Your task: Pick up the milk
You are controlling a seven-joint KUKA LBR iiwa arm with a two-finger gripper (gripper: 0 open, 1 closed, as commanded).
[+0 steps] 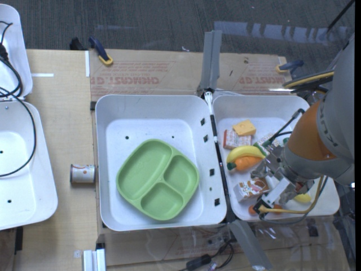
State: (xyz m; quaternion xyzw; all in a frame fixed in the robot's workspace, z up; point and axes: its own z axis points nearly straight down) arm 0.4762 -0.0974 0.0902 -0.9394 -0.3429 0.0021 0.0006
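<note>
You see a matt green plastic plate [158, 179], a smooth white plastic bin [141, 123], a paper-looking milk carton [248, 189]

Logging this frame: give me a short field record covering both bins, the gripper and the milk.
left bin: pale green three-compartment plastic plate
right bin: yellow cheese wedge, white and red carton, yellow banana, orange rounded piece, small white carton with brown print
gripper: low over the right bin's front half, beside the small white carton
milk: probably one of the two cartons; which one is unclear
task state: nothing visibly held, milk not yet lifted
</note>
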